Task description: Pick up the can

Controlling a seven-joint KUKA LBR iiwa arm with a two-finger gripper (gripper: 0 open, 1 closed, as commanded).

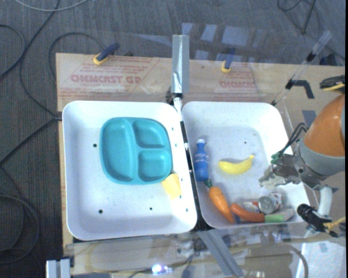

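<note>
Two white bins sit side by side on a pale board over dark carpet strewn with cables: the left bin (81, 213) holds a teal divided tray (136, 149) and a yellow block (172, 185), the right bin (232, 112) a blue bottle (201, 160), a banana (236, 165) and two carrots (219, 203). Low in the frame's lower right, the can (271, 202) lies on its side, silvery with red markings, touching the nearer carrot and a green piece (278, 217). Just above it hovers the gripper (276, 174); whether it is open or closed I cannot tell.
</note>
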